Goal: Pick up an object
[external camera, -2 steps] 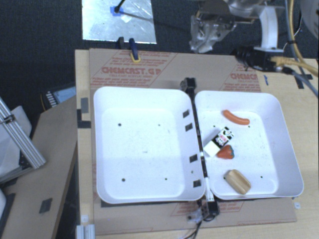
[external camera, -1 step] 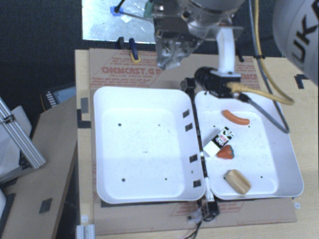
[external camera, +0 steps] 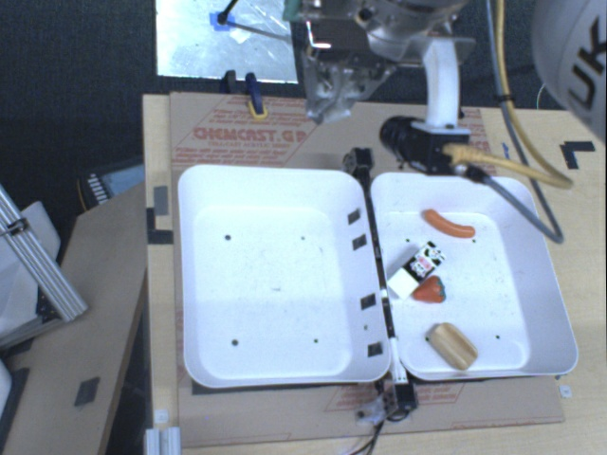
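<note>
We see the gripper (external camera: 327, 102) up at 12 o'clock, above the cardboard (external camera: 237, 131) behind the bins; whether the claw is wide or narrow we cannot tell. All objects lie in the right bin (external camera: 541, 282). Orange sausage-shaped piece (external camera: 448, 224) at its 12 o'clock. Near its centre, a black-and-white block (external camera: 417, 268) touching a red piece (external camera: 430, 291) at the block's 5 o'clock. Tan wooden block (external camera: 451, 345) at the bin's 6 o'clock, well apart from the rest. Left bin (external camera: 204, 197) beside it.
</note>
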Robot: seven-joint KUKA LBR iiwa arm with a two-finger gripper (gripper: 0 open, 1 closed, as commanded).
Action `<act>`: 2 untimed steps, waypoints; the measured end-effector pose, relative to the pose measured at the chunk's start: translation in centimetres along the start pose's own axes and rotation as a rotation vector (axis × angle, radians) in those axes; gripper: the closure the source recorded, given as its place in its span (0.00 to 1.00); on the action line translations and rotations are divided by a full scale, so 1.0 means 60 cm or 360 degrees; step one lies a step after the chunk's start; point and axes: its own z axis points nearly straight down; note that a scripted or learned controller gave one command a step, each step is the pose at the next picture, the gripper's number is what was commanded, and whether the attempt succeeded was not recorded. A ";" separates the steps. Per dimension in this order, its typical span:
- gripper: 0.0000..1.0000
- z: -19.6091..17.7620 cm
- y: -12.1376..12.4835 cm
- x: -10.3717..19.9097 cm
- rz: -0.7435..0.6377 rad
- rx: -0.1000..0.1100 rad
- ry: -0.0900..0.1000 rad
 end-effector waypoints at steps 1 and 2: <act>1.00 -0.019 0.000 0.000 -0.0007 -0.0003 0.0002; 1.00 -0.037 0.001 0.001 -0.0015 -0.0006 0.0004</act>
